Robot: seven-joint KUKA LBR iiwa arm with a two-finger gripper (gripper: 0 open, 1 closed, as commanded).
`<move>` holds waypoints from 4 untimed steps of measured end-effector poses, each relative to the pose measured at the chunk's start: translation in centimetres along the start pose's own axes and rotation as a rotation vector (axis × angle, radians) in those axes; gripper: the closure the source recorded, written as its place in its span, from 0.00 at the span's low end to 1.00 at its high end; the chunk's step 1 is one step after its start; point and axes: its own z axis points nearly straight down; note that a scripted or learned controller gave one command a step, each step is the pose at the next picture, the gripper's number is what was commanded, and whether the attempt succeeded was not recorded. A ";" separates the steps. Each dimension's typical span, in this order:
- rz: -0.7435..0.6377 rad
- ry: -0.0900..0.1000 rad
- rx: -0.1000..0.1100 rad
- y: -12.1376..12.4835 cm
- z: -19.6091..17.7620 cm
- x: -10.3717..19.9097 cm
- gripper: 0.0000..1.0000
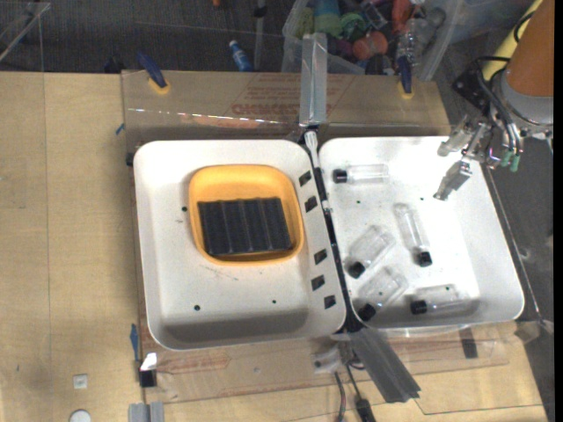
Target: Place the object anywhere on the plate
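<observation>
Camera view, left to right: far left of the gripper, in the left bin, sits the orange plate with a dark ribbed block on it. Five clear vials with black caps lie in the right bin: one level with the gripper, the rest below and left of it. The gripper hangs over the bin's upper right; its fingers seem parted and hold nothing, though the view is small.
</observation>
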 end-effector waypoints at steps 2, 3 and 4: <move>-0.472 -0.004 -0.001 -3.5 -1.3 -2.3 0.00; -0.722 -0.007 0.000 -3.2 -2.1 -3.0 0.00; -0.873 -0.007 0.000 -3.1 -2.9 -3.0 0.00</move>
